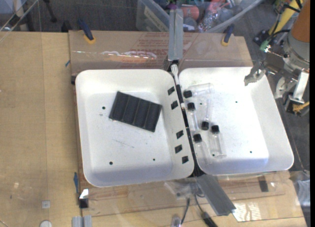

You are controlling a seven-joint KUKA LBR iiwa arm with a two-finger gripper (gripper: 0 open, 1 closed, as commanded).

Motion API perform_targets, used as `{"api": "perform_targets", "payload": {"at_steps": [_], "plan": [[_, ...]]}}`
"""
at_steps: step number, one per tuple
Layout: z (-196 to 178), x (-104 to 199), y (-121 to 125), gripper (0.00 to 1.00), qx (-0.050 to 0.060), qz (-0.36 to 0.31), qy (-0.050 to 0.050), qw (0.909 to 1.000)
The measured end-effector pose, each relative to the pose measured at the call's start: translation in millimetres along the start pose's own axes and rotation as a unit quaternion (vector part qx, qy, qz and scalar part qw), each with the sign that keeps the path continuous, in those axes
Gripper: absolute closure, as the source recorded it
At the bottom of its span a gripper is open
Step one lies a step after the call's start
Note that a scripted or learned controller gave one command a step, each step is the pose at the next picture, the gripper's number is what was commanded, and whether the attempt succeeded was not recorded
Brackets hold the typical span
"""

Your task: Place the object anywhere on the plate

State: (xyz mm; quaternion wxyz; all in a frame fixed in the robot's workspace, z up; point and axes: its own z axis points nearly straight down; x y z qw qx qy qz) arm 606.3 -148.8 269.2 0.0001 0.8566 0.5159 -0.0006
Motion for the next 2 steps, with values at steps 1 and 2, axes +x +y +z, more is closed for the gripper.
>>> {"api": "perform_targets", "payload": {"at_steps": [1,2], "plan": [[-9.7,0.1,0.5,1.00,0.000,-0.001,0.000,1.0000],[-9.6,0.2,0.4,0.00,0.000,-0.001,0.000,1.0000]]}}
